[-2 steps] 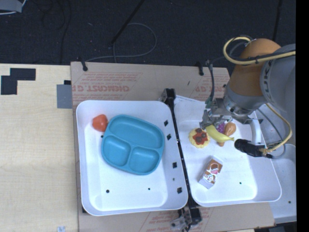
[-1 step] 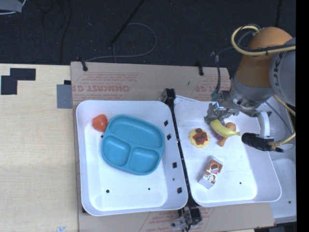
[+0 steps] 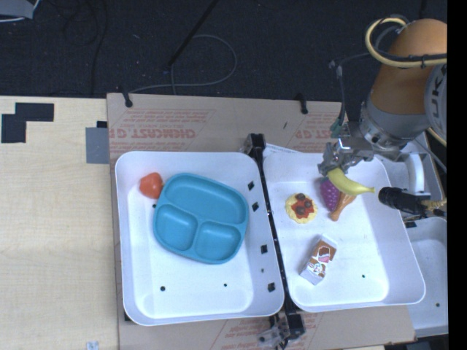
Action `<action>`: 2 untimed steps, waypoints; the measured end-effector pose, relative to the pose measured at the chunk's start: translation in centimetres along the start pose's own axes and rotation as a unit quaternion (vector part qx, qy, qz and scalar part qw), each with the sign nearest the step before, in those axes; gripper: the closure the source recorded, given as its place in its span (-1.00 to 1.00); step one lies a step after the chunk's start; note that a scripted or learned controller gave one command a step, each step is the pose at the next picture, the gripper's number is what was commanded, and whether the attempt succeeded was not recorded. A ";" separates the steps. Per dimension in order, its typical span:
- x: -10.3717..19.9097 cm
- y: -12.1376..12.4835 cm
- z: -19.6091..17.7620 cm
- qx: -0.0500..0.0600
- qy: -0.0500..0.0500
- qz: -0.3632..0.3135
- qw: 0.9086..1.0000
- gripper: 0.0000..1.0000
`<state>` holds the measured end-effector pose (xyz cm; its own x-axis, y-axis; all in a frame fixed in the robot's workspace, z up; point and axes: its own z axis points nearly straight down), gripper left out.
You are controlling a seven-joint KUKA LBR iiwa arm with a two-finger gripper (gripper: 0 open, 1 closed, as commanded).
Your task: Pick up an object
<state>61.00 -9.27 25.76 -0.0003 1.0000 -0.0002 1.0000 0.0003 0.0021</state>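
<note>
Hovering low over the right bin (image 3: 408, 268), the gripper (image 3: 341, 159) sits poised at the banana's (image 3: 350, 183) end for a grasp; finger state cannot be told.

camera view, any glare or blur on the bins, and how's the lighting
In the camera view the light is even and soft: the white right bin looks bright but not blown out, the blue plate casts little shadow, the top background is dark, and the gripper over the banana looks slightly soft.
</note>
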 end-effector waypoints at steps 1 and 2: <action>5.1 -0.3 -0.4 0.003 0.001 -0.001 1.000 1.00; 11.3 -0.9 0.1 0.003 0.001 -0.002 1.000 1.00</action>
<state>60.10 1.98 25.65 -0.0044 1.0000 0.0014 1.0000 0.0044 -0.0043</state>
